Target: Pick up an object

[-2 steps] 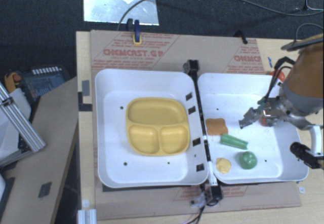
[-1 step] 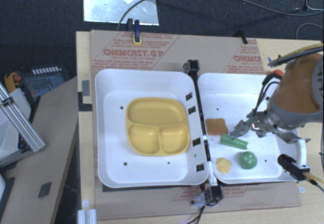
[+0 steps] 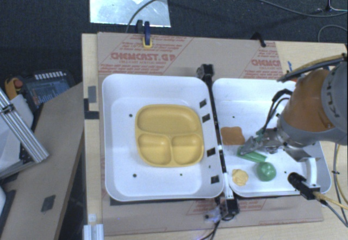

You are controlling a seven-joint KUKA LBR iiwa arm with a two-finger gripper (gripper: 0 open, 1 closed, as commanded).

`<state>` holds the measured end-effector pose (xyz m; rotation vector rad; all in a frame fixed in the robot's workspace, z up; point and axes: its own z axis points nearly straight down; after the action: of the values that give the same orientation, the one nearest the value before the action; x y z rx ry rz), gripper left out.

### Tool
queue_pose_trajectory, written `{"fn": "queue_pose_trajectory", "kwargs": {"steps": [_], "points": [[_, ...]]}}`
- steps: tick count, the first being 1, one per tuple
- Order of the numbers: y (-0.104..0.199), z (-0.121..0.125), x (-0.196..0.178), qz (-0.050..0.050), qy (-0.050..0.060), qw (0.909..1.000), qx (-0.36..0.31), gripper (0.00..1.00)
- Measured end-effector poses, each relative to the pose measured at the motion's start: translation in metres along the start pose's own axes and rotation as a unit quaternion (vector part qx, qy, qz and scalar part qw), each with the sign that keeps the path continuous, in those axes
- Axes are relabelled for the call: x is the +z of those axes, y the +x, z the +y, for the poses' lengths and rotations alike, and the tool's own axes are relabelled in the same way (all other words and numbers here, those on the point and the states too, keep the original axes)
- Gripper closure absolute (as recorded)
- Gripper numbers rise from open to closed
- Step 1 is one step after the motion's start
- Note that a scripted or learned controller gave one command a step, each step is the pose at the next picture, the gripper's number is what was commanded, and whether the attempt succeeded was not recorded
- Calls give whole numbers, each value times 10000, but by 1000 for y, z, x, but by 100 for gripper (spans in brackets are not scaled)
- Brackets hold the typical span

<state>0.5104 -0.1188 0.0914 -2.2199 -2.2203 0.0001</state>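
Note:
My gripper is low in the right bin, reaching in from the right under the grey and orange arm. It sits directly over a long green object that lies flat on the bin floor, partly hidden by the gripper. A round green ball rests just below and to the right of it. A small yellow piece lies near the bin's front edge. A brown flat piece lies to the left of the gripper.
The left bin holds a yellow divided plate. A black divider strip with clips runs between the bins. Cables trail at the right bin's front right corner.

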Motion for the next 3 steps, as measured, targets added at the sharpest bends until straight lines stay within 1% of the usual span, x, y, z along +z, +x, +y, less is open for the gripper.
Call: {"fn": "queue_pose_trajectory", "kwargs": {"steps": [1, 2, 3], "points": [[0, 2, -13, -7, -31, 10000, -3, 100], [-10, 3, -72, -17, -42, 10000, -6, 100], [-4, 3, -118, -13, -43, 10000, -21, 100]]}}
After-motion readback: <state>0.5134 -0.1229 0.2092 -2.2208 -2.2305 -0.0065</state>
